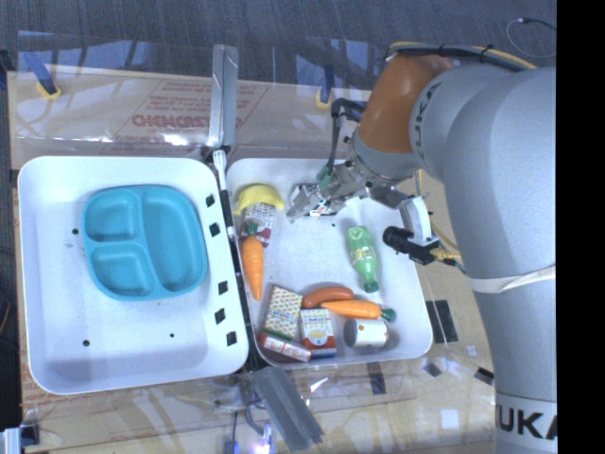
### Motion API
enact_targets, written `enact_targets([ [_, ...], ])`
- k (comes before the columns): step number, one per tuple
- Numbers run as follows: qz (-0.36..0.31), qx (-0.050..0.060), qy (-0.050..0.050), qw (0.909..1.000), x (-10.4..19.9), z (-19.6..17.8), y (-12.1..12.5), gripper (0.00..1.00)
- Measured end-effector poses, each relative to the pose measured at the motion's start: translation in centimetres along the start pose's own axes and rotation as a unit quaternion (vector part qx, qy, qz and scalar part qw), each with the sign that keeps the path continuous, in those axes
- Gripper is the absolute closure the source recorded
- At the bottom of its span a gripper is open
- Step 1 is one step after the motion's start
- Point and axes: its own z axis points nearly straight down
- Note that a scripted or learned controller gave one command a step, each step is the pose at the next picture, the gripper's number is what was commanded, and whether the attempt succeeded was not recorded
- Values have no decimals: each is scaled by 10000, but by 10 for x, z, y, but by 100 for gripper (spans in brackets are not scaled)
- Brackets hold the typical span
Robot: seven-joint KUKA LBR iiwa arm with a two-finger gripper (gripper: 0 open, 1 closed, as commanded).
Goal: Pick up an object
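Hand [310,201] positioned low over right bin [416,343], upper centre; finger state cannot be determined; yellow object [259,197] lies just left of it; green bottle [362,256] lies below-right, apart.

objects: toy foods [321,315] | lying scattered | right bin [416,343]

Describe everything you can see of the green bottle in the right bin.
The green bottle is small, of glossy plastic by its look, with a pale label round its middle. It lies on its side on the white floor of the right bin, running roughly up and down the view. Nothing touches it; the tool hangs to its upper left.
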Motion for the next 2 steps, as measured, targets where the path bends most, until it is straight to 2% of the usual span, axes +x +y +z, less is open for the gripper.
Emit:
enact_targets([
  [1, -15, -7, -9, 10000, -1, -10, 1, 100],
  [2, -31, -15, -16, 10000, -1, -21, 1, 100],
])
